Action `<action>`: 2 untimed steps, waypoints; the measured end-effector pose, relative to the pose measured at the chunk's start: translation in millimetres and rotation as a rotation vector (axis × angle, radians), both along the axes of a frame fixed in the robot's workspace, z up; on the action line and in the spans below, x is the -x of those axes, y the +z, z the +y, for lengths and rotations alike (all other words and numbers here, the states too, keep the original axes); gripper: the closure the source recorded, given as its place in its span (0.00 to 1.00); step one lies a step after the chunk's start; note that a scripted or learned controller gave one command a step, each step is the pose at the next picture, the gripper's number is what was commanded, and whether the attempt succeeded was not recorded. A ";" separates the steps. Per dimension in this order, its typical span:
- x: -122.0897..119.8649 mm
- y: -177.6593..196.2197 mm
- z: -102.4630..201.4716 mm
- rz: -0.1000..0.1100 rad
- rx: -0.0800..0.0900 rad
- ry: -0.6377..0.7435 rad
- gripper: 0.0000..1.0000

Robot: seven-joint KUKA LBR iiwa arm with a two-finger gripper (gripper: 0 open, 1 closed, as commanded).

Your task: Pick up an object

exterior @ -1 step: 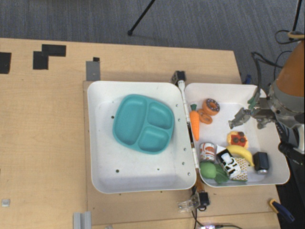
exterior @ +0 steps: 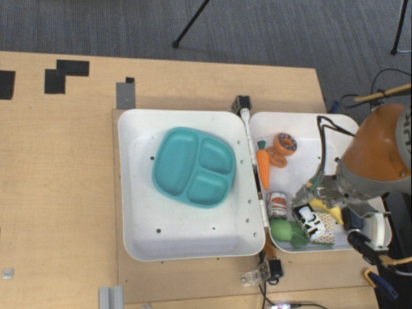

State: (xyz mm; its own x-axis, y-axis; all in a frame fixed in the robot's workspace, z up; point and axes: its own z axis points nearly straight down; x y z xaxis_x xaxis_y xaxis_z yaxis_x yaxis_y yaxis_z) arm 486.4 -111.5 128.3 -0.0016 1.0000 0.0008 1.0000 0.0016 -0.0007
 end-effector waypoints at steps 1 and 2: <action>-2.3 -41.2 -0.3 -0.008 0.004 -0.002 0.00; -4.6 -29.8 0.4 -0.014 0.004 -0.002 1.00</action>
State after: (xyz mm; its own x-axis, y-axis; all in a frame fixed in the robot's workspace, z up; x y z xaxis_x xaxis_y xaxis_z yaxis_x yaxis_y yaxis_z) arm 491.0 -111.1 98.5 0.0001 1.0000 -0.0027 0.9999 -0.0001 0.0128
